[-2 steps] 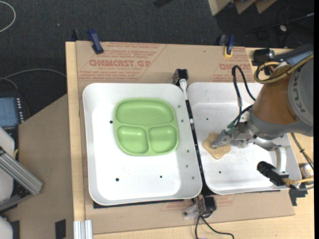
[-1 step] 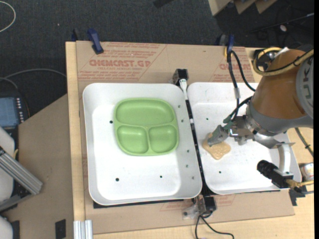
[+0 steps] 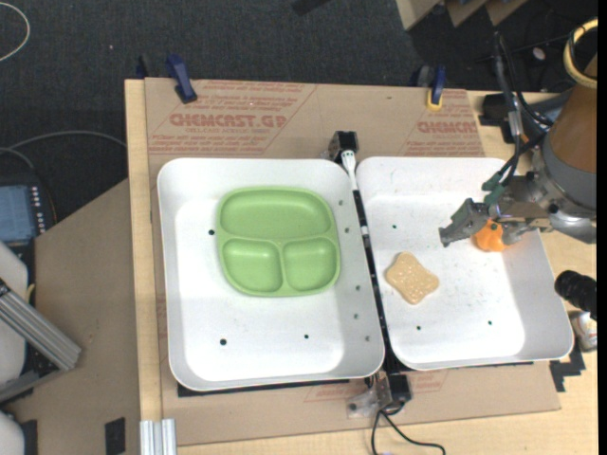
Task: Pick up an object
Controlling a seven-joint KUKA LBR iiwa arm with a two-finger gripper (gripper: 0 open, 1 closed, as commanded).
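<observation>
1. One camera is fixed above the bench, looking down at a slant.
2. It stands far enough off to take in both white bins and dark floor past the bench's far edge.
3. The arm enters from the view's right side.

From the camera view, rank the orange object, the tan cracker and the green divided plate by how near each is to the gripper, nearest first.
Measured from the gripper:
1. Orange object, right beside it in the right bin, toward the wrist.
2. Tan cracker, same bin, below and left.
3. Green divided plate, across the divider in the left bin.
</observation>
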